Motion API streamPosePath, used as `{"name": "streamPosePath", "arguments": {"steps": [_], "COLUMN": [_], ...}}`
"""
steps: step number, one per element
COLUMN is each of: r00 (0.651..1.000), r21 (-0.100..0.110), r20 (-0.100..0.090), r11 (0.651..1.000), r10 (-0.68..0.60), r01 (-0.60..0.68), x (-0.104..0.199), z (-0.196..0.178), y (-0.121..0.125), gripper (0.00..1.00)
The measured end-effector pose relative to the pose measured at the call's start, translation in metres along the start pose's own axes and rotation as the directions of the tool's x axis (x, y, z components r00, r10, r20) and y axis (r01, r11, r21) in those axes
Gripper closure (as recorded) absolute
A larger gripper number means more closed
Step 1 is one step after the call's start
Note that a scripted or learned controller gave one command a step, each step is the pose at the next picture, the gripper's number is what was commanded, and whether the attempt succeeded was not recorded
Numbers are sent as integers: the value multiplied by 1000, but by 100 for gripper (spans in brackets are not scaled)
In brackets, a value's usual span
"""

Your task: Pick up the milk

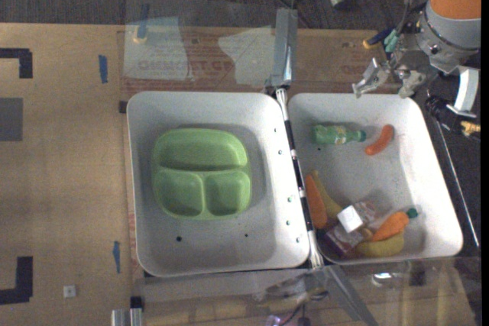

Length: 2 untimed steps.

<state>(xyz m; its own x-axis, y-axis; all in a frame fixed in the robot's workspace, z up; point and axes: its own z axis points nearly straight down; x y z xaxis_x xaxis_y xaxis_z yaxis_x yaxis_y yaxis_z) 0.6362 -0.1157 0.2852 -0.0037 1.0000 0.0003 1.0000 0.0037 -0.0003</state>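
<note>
Up top right: tool (389,80) hangs over the right bin's (442,187) back rim
Fingers: spread apart, nothing between them
Milk (353,224): lying near that bin's front edge, among a carrot (393,224) and banana (381,246), well apart from the tool
Left bin (145,187): green plate (202,172)

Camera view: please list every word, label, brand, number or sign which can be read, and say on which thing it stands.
No text can be read with certainty.
Clear sheet behind the left bin: one line of faint printed letters, too blurred to read.
Green bottle in the right bin: label too small to read.
Milk carton: no legible print.
</note>
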Motion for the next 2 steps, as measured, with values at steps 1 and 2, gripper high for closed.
{"name": "streamPosePath", "arguments": {"steps": [1, 2], "r00": [996, 984], "r21": [-1, -10], "r20": [0, 3], "r11": [996, 984], "r10": [-91, -181], "r01": [91, 181], "x": [-27, -1], "z": [129, 190], "y": [-75, -121], "gripper": [0, 0]}}
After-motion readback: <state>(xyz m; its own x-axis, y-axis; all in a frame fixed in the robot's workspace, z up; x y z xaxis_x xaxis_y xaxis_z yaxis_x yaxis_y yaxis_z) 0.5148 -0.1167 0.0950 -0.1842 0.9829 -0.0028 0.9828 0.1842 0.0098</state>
